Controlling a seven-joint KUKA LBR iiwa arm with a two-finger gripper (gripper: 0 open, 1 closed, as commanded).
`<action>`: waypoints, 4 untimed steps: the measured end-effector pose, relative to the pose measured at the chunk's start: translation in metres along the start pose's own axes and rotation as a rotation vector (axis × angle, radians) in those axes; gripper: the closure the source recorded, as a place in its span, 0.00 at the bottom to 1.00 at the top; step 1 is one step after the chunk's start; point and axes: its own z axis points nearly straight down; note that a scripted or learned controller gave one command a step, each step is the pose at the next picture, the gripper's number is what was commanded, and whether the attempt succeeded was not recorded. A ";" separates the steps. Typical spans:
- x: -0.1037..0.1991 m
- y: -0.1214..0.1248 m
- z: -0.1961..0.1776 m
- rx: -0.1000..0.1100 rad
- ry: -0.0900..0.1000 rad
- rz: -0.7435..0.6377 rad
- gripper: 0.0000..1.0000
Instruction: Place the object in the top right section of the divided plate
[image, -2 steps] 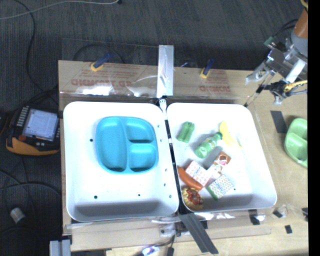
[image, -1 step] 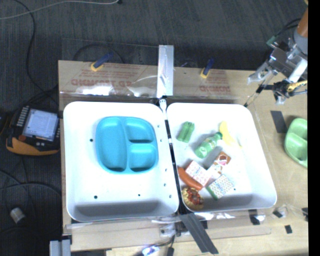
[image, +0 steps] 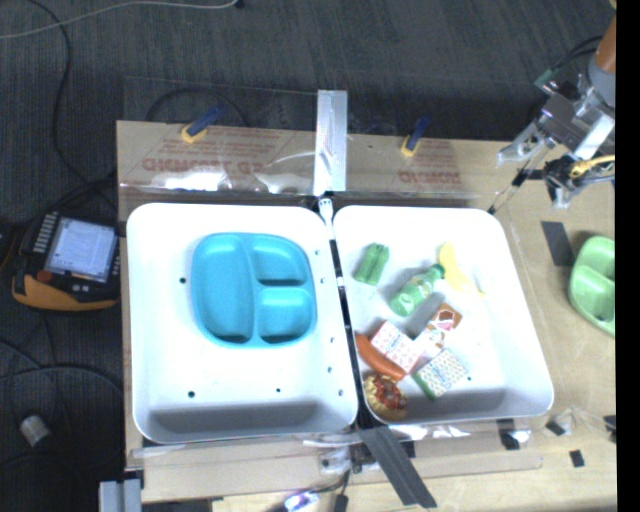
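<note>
Off the bench at nine o'clock, a handheld device with a lit screen (image: 75, 252) lies on the dark carpet, cables looping around it. Along the bench's twelve o'clock edge, a brown cardboard sheet (image: 240, 155) lies under clear plastic, pinned by a blue-and-yellow clamp (image: 201, 123) and a second clamp (image: 415, 137). Between them, an upright metal bar (image: 331, 140) stands on the seam. Over at three o'clock, a pale green object (image: 597, 280) rests on the bench top, with a dark strip (image: 557, 243) just beside it.
</note>
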 end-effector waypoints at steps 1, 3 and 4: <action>-0.002 -0.002 -0.004 0.001 0.002 0.063 0.00; 0.004 -0.009 0.027 0.000 0.001 -0.046 0.00; -0.001 -0.003 0.024 0.001 0.002 0.078 0.00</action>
